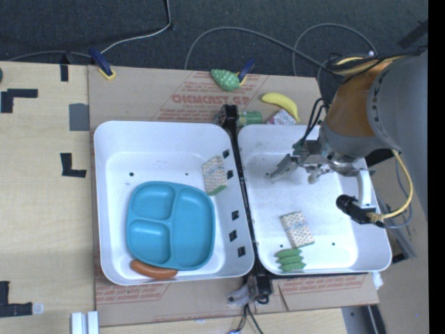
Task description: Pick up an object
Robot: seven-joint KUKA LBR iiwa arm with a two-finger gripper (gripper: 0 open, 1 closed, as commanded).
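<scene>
The hand [295,167] hangs spread and empty over the upper part of the right bin [361,252]. The patterned packet [297,229] and green pod [290,259] lie toward the lower centre; descending here would probably close on bare floor

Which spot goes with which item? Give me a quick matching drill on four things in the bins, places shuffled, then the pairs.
Things:
1. blue divided plate
2. orange sausage
3. green pea pod
4. gripper

Places:
A. right bin, near front edge
B. above the right bin's back half
C. left bin, middle
D. left bin, front edge, beside the plate

Pairs: 1-C, 2-D, 3-A, 4-B
</scene>
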